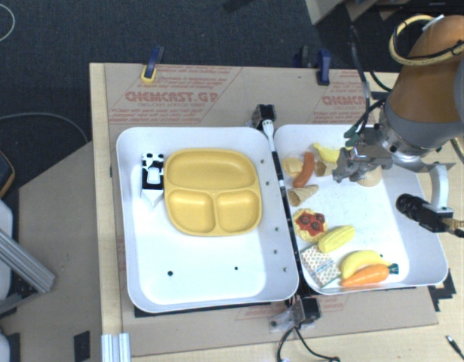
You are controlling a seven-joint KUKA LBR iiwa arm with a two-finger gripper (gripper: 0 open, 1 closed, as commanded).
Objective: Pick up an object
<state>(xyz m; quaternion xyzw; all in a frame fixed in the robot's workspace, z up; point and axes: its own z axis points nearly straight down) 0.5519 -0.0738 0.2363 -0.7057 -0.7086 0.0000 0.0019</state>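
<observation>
Bench (pixel 216 89), cardboard-topped: left white bin (pixel 209 281) and right white bin (pixel 413 255) side by side, touching; two clamps at far edge.

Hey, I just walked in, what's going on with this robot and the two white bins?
The grey arm reaches in from the right, with its gripper low over the back of the right bin. That bin holds toy food: a sausage, corn, a banana, a carrot and other small pieces. The left bin holds a yellow divided tray. Nothing visibly sits between the fingers, so no pick yet.
</observation>
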